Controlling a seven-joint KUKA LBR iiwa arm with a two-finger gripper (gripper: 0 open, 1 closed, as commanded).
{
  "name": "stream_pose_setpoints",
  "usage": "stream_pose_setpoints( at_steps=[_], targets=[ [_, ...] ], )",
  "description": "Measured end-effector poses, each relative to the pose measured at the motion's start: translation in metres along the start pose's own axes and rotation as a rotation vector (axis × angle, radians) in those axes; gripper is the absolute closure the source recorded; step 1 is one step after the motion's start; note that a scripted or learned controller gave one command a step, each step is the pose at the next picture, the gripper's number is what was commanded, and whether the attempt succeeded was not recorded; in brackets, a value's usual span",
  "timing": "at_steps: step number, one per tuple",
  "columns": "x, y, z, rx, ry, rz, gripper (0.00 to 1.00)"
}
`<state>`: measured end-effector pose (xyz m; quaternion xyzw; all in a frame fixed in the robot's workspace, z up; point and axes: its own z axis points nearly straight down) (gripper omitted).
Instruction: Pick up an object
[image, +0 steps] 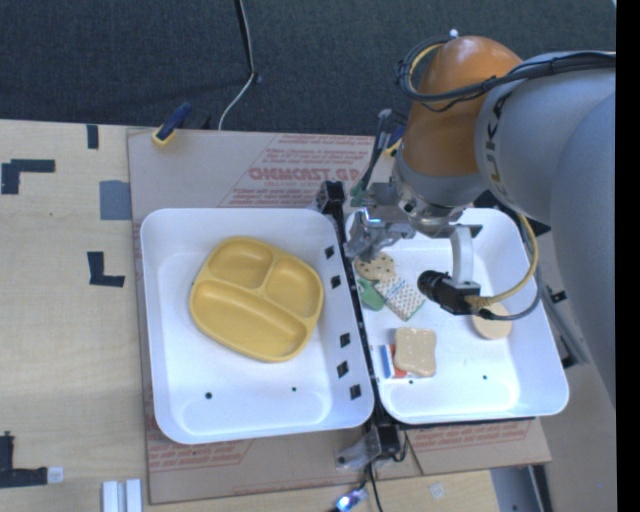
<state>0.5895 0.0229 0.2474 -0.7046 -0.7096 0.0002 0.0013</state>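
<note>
Over the right bin, the arm hangs low above a cluster of small items, ready for a pick.

Leftmost, a yellow divided plate (258, 297) lies alone in the left bin (170, 400), out of play. Across the divider, the end effector (372, 240) hovers at the right bin's (530, 400) near-left wall, just over a round cracker (377, 268) and a checkered packet (402, 297) (likeliest targets); whether it is spread or closed I cannot tell. A toast slice (415, 350) lies nearer the front, apart.
</note>
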Motion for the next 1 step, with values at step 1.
stream_pose_setpoints(
  at_steps=[1],
  targets=[
    [0.0559,-0.0182,0.0141,0.002,0.000,0.000,1.00]
  ],
)
